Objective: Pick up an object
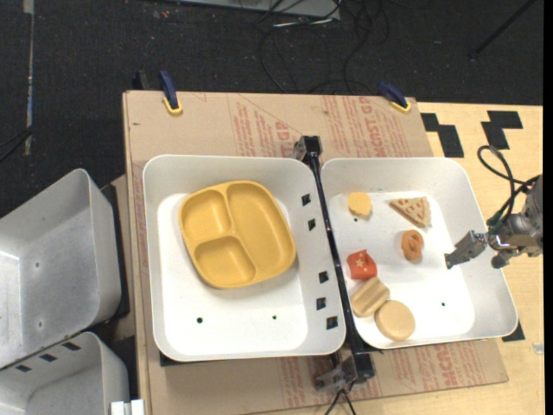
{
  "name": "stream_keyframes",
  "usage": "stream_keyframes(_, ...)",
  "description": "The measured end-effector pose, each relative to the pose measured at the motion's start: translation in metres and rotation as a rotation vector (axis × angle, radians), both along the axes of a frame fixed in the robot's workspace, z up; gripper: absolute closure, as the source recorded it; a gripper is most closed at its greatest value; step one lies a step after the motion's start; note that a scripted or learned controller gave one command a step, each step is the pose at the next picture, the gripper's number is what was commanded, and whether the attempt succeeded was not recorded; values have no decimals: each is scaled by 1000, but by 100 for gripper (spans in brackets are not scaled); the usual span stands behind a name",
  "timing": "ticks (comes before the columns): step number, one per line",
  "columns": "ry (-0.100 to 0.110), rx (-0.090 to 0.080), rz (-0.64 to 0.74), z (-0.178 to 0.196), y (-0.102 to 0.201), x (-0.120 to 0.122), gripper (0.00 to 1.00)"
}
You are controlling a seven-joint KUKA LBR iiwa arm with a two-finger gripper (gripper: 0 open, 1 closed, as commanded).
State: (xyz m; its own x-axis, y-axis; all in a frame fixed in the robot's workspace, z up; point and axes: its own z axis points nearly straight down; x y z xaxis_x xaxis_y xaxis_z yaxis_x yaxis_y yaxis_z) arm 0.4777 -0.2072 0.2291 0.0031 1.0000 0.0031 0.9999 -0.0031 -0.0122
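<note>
Yellow divided plate (237,233) sits tilted in left white bin (164,258). Right white bin (458,188) holds food pieces: small yellow round (359,204) and tan wedge (411,210) near top, orange ring (412,246) below wedge, red piece (362,265) mid-left, tan slab (370,297) and pale disc (395,321) at bottom. My gripper (471,249) hangs over bin's right side, apart from all pieces, nothing between fingers; cannot tell whether fingers are spread or closed.

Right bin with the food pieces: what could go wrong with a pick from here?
The gripper sits by the right bin's right wall and might clip it coming in. The tan slice and round biscuit touch, so one could drag the other. The red piece lies close to the divider, leaving little room.
</note>
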Motion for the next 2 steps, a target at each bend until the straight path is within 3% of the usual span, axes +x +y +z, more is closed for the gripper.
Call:
stream_keyframes(1,-12,-4,4,6,1,3,0)
stream_keyframes(2,-9,-2,1,-43,-4,11,0)
